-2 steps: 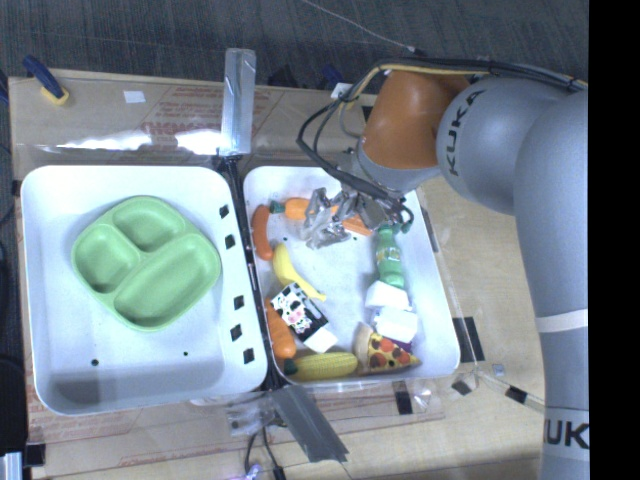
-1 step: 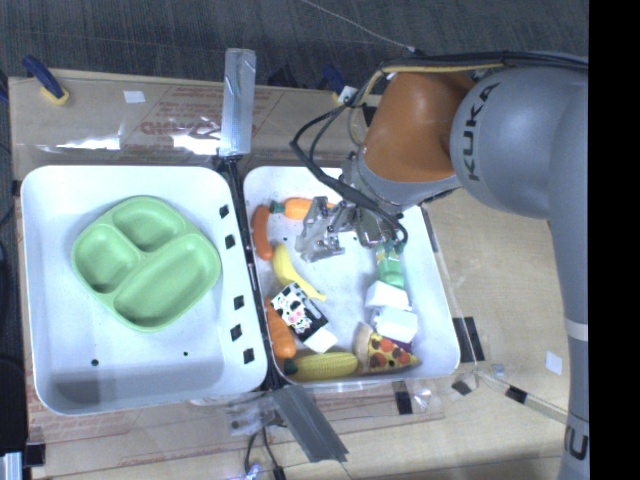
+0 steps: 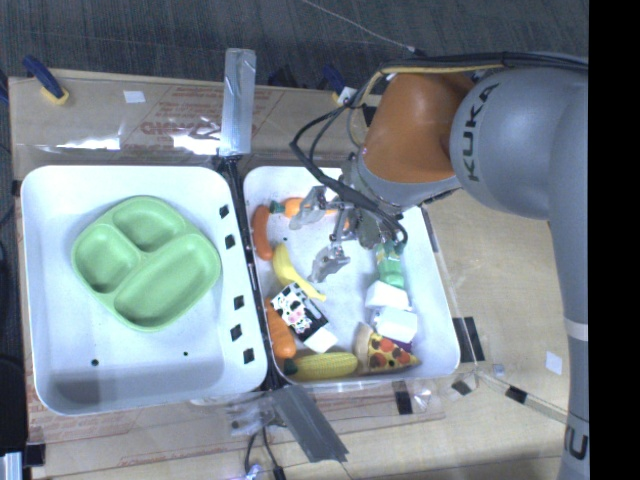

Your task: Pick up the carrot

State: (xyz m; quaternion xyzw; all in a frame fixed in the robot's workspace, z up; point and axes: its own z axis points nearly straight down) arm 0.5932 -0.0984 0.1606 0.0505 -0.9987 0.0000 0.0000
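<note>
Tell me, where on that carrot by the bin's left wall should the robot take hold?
Probably at the middle of the carrot, coming straight down from above. It lies flat and lengthwise along the right bin's left wall, so the fingers would best close across its narrow width. The wall side is tight, and the banana lies close on the other; mid-body looks clearest.

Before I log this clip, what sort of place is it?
Probably a robot lab's pick-test bench: taped-down white bins, toy food such as a banana, and a grey arm reaching in.
</note>
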